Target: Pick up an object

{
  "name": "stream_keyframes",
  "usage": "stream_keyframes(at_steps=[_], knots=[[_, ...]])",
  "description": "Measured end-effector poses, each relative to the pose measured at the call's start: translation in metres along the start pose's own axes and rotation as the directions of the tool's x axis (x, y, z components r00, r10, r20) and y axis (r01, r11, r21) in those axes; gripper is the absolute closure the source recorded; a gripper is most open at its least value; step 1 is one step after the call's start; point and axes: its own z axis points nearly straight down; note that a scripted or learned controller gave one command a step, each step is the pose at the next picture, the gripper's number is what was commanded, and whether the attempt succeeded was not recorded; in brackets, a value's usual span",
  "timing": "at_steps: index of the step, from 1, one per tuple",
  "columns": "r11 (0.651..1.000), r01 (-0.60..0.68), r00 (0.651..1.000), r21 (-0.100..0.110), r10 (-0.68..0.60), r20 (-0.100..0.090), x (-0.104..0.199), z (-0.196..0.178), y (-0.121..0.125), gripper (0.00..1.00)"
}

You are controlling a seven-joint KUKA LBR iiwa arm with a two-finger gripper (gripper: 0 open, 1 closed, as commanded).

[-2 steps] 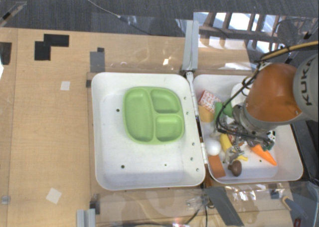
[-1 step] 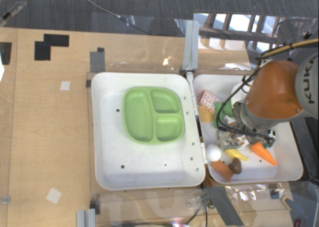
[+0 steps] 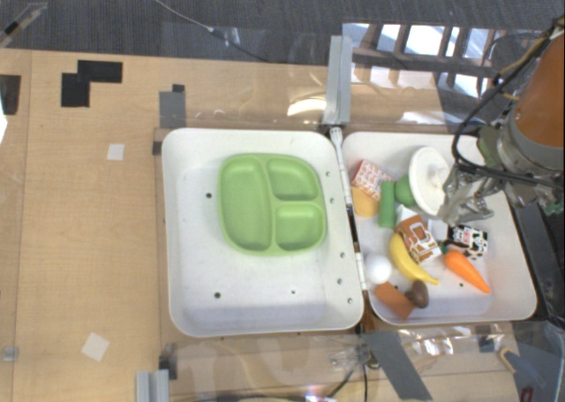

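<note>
My gripper (image 3: 463,204) hangs low over the right bin (image 3: 521,303), in its right half. It sits just right of a white round dish (image 3: 429,178) and just above a small black-and-white patterned block (image 3: 468,239). An orange carrot (image 3: 468,271) lies in front of that block. A yellow banana (image 3: 408,261) and a small brown-and-white carton (image 3: 417,236) lie left of the gripper. No object shows held in the gripper.
The right bin also holds a green bottle-like toy (image 3: 388,202), a red-and-white pack (image 3: 369,176), a white egg (image 3: 378,269) and brown pieces (image 3: 397,301). The left bin (image 3: 194,294) bears a green divided plate (image 3: 270,204). A metal divider (image 3: 346,206) separates the bins.
</note>
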Motion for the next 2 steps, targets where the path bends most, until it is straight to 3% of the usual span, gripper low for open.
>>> stream_keyframes(at_steps=[1, 2], knots=[[1.000, 0.002, 1.000, -0.006, -0.002, -0.009, 0.001, 0.005, 0.002, 0.00], [0.996, 0.092, 0.995, -0.020, -0.092, -0.023, 0.014, 0.159, 0.035, 0.00]])
